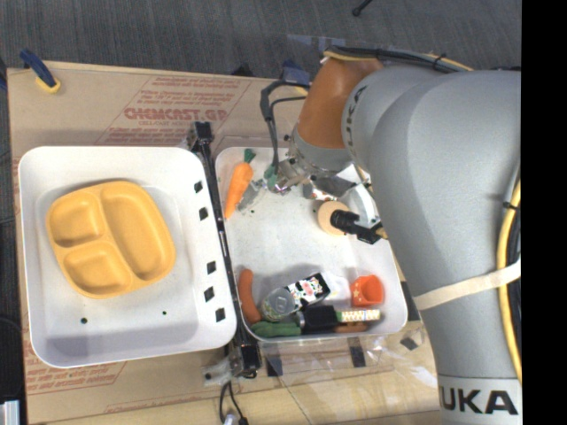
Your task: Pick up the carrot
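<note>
The carrot [237,185], orange with a green stub at its top, lies tilted in the far left corner of the right bin [292,246], close to the bin's left wall. My gripper [278,181] hangs low just to the right of the carrot, a short gap away from it. The grey arm and its orange band [332,100] come in from the right and cover the bin's far right part. Nothing shows as held.
A yellow divided plate [110,235] lies in the left bin [53,335]. Along the right bin's near edge lie a red-orange sausage shape [247,294], a silver round can [278,304], a black-and-white packet [310,286], an orange cup [367,290], a green item [275,329] and a dark bottle [332,318].
</note>
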Controlling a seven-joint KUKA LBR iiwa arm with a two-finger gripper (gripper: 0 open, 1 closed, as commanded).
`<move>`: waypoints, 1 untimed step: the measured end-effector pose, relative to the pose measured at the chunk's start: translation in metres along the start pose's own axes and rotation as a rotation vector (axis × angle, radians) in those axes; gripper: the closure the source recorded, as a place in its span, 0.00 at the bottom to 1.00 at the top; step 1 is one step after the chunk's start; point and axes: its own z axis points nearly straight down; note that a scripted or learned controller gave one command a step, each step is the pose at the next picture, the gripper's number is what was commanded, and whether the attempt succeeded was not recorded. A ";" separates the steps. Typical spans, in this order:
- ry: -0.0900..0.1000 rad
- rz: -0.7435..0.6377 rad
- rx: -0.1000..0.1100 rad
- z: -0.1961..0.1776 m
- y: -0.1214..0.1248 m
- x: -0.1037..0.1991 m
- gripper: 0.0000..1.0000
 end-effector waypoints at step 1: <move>0.003 0.332 0.002 0.001 0.006 -0.007 0.00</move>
